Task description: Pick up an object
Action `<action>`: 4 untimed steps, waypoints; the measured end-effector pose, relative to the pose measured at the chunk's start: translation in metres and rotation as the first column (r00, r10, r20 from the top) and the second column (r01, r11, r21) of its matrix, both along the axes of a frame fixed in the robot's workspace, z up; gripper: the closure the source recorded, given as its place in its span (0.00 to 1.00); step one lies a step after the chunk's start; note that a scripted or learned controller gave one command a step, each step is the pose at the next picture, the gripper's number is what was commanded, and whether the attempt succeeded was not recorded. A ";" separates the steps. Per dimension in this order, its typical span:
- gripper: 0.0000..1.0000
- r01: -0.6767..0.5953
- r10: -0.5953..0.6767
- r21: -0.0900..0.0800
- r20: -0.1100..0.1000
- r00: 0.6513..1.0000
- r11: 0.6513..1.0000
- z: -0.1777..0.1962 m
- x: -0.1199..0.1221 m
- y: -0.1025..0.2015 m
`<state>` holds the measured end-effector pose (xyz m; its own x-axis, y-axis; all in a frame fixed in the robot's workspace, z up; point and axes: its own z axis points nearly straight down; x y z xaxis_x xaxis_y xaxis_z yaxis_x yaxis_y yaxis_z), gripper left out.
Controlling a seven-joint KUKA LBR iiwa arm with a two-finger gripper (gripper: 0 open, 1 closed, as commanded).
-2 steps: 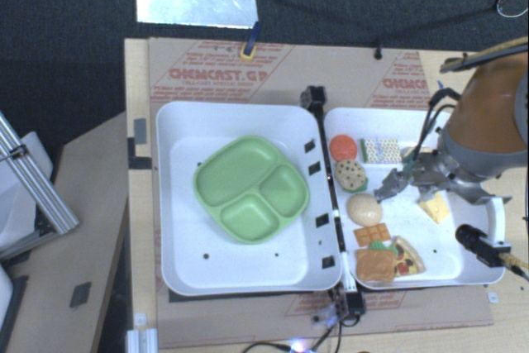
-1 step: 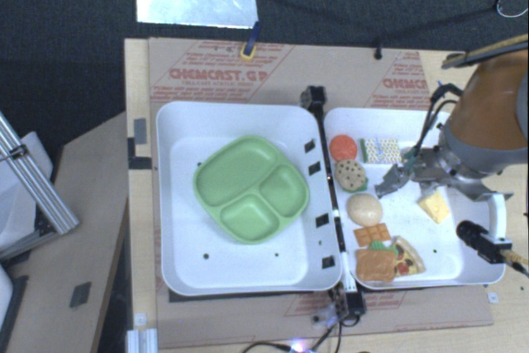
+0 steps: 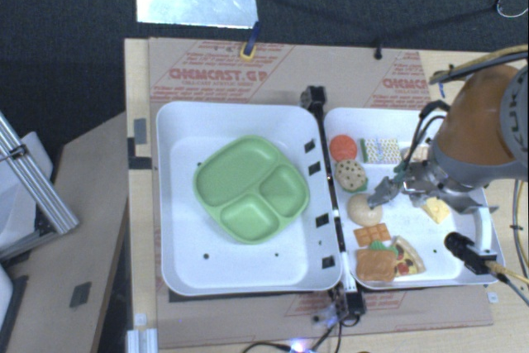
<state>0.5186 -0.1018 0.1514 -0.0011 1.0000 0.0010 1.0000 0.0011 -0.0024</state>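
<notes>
Tray (image 3: 250,188) in L bin (image 3: 178,202); food in R bin (image 3: 450,273); fingers (image 3: 387,193) state unclear.

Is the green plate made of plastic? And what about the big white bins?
The green plate looks like plastic: one even pale green, smooth, with three moulded sections and soft rounded edges. The white bins also look like plastic, matte white with rounded corners, though painted metal can't be ruled out from this view.

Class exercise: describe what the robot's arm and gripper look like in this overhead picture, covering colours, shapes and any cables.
The arm is thick and rounded, with a broad orange band above a grey wrist section. Thin dark cables loop beside the wrist. The gripper is grey metal, narrowing to slim fingers. A black cylindrical part juts out beneath.
</notes>
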 end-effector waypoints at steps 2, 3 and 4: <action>0.00 0.000 0.000 0.000 0.001 1.000 1.000 -0.067 -0.008 0.003; 1.00 0.001 -0.001 0.000 0.004 1.000 1.000 -0.056 -0.007 0.003; 1.00 -0.003 0.003 -0.002 0.008 1.000 1.000 -0.011 0.002 0.004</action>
